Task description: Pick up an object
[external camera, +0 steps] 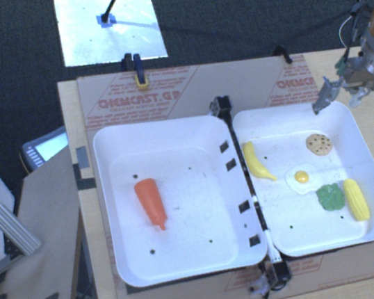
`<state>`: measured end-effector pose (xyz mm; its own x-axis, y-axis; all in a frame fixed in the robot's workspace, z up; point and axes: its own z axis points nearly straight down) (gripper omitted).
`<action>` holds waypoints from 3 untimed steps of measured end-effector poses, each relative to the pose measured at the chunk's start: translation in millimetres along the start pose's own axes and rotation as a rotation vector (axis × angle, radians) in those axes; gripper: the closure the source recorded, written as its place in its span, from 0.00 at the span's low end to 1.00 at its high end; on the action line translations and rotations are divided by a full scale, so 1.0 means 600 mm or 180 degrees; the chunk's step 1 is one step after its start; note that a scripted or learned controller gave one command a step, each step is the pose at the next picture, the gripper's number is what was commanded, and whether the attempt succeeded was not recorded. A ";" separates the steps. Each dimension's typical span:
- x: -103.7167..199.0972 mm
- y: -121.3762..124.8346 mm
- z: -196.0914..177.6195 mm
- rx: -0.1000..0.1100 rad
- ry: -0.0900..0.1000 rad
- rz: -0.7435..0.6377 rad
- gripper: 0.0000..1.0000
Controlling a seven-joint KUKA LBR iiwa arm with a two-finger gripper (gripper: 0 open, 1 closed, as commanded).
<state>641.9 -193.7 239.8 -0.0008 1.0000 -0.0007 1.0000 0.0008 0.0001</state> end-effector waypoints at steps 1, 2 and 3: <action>-0.002 0.045 0.122 0.0005 0.0002 -0.0014 0.00; -0.004 0.047 0.094 -0.0022 -0.0008 -0.0021 1.00; -0.026 -0.191 0.001 -0.0001 -0.0003 0.0024 1.00</action>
<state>527.0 -209.6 239.3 0.0067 1.0000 -0.0017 1.0000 -0.0067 0.0005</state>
